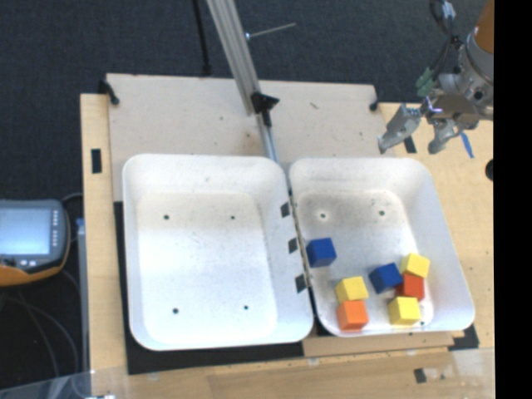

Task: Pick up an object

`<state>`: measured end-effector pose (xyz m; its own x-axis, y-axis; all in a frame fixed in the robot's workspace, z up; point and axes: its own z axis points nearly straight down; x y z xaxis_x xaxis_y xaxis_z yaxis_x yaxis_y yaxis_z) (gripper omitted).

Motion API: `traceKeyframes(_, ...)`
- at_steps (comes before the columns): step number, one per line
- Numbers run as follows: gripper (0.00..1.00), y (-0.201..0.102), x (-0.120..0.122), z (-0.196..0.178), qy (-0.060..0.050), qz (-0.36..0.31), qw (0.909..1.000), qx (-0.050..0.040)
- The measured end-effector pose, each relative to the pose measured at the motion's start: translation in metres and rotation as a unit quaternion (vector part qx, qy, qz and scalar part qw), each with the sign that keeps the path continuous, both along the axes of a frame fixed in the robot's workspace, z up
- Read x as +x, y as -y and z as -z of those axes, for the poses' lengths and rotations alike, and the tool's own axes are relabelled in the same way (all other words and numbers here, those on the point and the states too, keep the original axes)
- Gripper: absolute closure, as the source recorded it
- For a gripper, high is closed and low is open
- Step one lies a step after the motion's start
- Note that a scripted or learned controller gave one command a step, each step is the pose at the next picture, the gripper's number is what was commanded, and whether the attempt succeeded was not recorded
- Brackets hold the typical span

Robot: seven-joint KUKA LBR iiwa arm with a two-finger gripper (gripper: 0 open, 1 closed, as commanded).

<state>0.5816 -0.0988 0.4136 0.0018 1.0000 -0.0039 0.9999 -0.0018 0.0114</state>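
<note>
A: Big to small. Bench (332, 110) carries two white bins. Left bin (141, 223) has nothing in it that I can spot; right bin (432, 198) has all the blocks.

B: Arm?

A: Gripper (418, 139) hangs above the bench just past the right bin's far right corner, outside the rim, well apart from every block. Fingers spread, nothing between them. My read: parked high and off to the side so the camera gets a clean look at both bins.

B: Targets?

A: Seven cubes bunched in the near right corner of the right bin. Blue cube (321, 252) sits alone near the divider. Then yellow cube (352, 289) with orange cube (353, 314) touching its near side. Second blue cube (385, 277), red-orange cube (412, 286), and two more yellow ones (416, 265) (405, 310) packed tight.

B: Pick?

A: Not started. I'd judge the lone blue cube easiest: free space on all sides for the fingers. The right cluster risks a finger landing on a neighbour or against the wall.
</note>
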Motion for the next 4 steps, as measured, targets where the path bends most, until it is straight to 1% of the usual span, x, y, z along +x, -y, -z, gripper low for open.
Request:
traceKeyframes(1,0.0,-0.011,-0.008,0.035,-0.006,-0.003,1.0,0.0013)
traceKeyframes(2,0.0,-0.058,-0.034,0.143,-0.01,-0.004,0.9999,0.0023)
traceKeyframes(3,0.0,0.029,0.011,0.146,-0.004,0.002,1.0,-0.0004)
traceKeyframes(4,0.0,0.084,0.003,-0.013,0.0,0.0,1.0,-0.0008)
